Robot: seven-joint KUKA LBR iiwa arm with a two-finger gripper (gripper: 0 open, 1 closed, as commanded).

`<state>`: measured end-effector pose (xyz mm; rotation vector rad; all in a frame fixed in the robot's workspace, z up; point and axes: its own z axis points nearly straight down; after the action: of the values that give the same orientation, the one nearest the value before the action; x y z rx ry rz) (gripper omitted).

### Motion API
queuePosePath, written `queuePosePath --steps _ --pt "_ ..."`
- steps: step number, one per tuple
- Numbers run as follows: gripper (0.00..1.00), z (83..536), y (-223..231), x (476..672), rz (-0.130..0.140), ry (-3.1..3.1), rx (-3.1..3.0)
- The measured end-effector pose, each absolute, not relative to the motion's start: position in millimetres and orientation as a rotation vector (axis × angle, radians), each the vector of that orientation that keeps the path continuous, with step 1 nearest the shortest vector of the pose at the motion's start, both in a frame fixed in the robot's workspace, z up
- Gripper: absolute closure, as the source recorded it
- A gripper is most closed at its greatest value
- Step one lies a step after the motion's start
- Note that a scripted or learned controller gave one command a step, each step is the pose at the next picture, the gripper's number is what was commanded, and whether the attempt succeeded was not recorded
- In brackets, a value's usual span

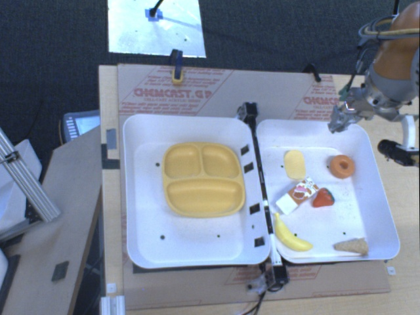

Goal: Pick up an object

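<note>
Overhead, the gripper (339, 122), finger spread impossible to tell, hangs beyond the doughnut (342, 167); descending there risks striking the right bin (384, 205) rim.

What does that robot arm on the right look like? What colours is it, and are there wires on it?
The arm has a rounded orange section up top with grey metal parts beneath it. Thin cables loop around it near the top. Lower down it narrows to a small grey metal gripper at its tip. I see no readable markings on it.
</note>
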<state>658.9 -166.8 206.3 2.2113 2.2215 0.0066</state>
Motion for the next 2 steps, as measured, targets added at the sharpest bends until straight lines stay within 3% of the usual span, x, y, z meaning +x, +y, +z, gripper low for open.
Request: queuePosePath --steps 1,2 --pt "1.0 247.9 -167.0 660.3 0.005 2.224 2.211" --pt "1.0 253.0 -125.5 637.8 0.001 2.229 2.213"
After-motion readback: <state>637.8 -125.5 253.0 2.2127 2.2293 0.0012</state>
